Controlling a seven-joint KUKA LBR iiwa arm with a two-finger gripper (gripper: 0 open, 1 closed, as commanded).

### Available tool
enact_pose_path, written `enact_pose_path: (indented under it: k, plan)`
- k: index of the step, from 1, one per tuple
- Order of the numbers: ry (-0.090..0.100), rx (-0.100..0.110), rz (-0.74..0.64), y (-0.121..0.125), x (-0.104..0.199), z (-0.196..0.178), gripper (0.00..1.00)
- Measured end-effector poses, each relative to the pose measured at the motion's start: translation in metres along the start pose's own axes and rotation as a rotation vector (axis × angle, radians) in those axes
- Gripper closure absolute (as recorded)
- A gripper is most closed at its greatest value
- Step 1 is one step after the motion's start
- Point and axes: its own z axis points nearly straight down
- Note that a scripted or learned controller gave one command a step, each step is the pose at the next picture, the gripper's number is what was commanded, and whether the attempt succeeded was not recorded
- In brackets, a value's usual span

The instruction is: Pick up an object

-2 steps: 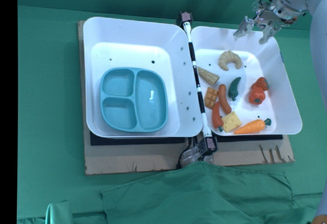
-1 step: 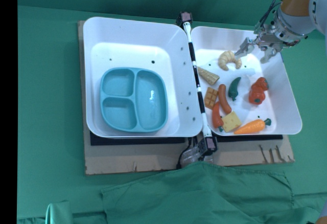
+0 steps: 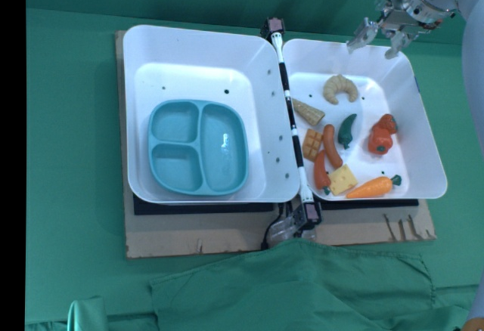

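Nearest the camera, green cloth (image 3: 302,288) bunched at the bottom edge, over the cardboard base (image 3: 197,235). Left bin (image 3: 197,46) holds a teal divided plate (image 3: 198,146), lying flat in its lower half. Right bin (image 3: 420,133) holds the toy food: carrot (image 3: 372,187) at the near edge, yellow cheese wedge (image 3: 342,179) just left of it, touching a red sausage (image 3: 321,171); second sausage (image 3: 332,145) above, waffle piece (image 3: 312,144) beside it, green pepper (image 3: 346,130) in the middle, orange-red bell pepper (image 3: 382,134) toward the right wall, tan wedge (image 3: 307,112) by the divider rod (image 3: 290,114), croissant (image 3: 340,88) farthest back. Gripper (image 3: 376,38) hangs above the bin's far rim, fingers spread apart with nothing between them, well apart from the croissant and the rest of the food.
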Motion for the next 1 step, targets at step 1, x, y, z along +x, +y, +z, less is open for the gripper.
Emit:
enact_pose_path:
  k: [1]
  plan:
    - [-0.003,-0.01,0.002,-0.0245,0.0021,0.057,0.0]
